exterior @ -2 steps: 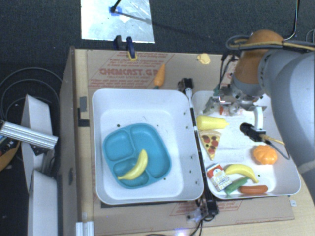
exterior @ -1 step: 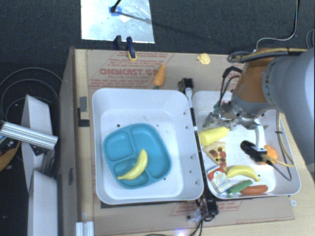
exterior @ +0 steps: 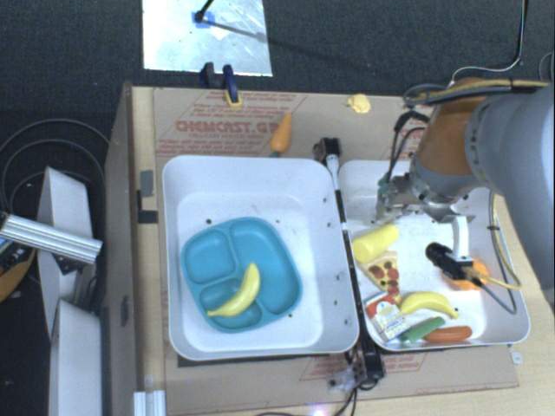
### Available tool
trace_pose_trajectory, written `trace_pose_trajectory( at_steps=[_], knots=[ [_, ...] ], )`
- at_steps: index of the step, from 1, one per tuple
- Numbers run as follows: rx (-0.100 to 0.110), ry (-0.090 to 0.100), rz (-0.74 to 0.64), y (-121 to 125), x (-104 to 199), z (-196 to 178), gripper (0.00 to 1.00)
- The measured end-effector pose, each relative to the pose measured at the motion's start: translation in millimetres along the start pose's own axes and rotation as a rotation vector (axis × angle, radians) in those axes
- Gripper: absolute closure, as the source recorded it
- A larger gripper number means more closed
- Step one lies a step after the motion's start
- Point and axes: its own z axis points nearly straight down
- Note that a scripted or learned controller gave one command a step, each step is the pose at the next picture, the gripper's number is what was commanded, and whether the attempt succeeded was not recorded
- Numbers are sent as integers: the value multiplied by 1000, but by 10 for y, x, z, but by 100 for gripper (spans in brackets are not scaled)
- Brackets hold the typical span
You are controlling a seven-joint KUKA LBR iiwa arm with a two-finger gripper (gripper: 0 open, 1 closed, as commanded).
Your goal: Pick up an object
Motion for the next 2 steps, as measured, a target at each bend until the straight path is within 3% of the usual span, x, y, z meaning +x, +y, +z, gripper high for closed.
trace_pose_trajectory(
  at_steps=[1,2],
  knots=[
    [0,0,-1,-1,0,3,0],
    [-3,-1,-3,364,-9,-171,0]
  ],
)
